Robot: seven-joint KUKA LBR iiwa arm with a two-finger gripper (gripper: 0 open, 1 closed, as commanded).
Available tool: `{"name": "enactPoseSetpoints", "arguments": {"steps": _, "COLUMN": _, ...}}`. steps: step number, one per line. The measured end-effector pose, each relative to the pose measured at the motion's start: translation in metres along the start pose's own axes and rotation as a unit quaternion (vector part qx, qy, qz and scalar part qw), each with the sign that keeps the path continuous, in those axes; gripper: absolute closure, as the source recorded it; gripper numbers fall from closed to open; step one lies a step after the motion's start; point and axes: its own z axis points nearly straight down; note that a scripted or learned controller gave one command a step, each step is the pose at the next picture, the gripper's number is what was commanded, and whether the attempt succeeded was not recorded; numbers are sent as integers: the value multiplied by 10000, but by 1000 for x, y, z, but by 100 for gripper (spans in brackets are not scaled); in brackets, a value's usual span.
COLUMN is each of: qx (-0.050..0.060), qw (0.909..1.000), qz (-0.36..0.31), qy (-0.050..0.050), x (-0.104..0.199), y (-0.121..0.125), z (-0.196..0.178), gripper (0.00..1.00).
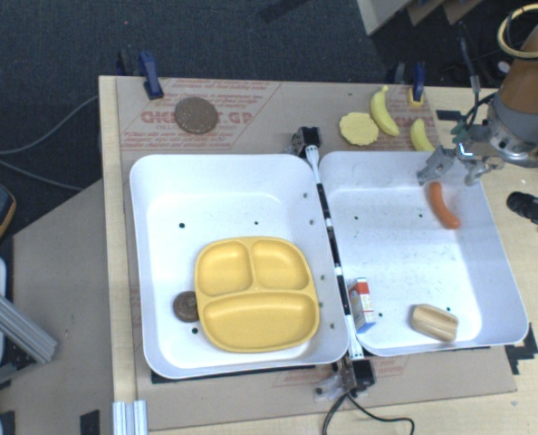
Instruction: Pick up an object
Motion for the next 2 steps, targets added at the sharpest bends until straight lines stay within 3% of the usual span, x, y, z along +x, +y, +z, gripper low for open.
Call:
{"name": "enactPoseSetpoints", "arguments": {"steps": 1, "qx": 18, "qw": 10000, "qz": -13, "qy": 42, "x": 9, "y": 10, "z": 63, "gripper": 0}}
{"name": "enactPoseSetpoints", "arguments": {"steps": 2, "qx": -26, "qw": 10000, "qz": -19, "qy": 1, "x": 7, "y": 11, "z": 50, "gripper": 100}}
